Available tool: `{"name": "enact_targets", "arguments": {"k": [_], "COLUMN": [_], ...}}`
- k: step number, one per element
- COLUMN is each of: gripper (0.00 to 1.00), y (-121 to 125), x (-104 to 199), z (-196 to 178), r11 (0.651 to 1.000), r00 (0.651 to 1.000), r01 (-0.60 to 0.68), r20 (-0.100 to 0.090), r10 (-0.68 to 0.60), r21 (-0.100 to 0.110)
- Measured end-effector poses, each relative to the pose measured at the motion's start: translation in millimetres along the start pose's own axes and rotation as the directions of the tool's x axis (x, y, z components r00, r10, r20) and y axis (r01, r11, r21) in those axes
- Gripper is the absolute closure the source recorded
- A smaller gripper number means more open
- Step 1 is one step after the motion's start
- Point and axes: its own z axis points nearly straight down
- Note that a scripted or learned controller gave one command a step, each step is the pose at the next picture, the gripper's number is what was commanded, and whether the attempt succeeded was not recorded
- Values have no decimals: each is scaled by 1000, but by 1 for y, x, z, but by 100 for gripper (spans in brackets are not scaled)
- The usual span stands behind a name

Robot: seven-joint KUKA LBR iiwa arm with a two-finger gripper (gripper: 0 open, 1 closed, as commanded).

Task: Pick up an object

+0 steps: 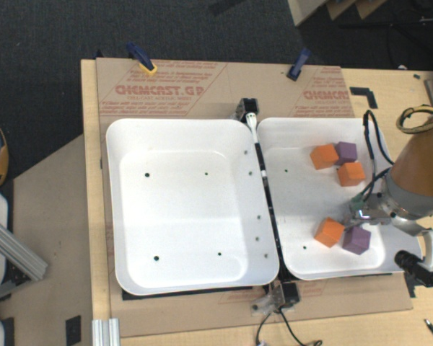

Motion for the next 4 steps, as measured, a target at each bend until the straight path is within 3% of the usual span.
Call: {"name": "enact_targets", "arguments": {"k": [1, 2, 3, 4], "gripper": [100, 100, 100, 100], "y": [19, 83, 102, 125], "x": [56, 101, 183, 242], "z": [-76, -100, -207, -323], "r11": [1000, 1000, 1000, 1000], "r00": [1000, 1000, 1000, 1000], "r01": [16, 17, 20, 17], "r20": [-2, -2, -5, -3], "r10": [-16, -17, -20, -17], "r21": [-15, -14, -21, -25]}}
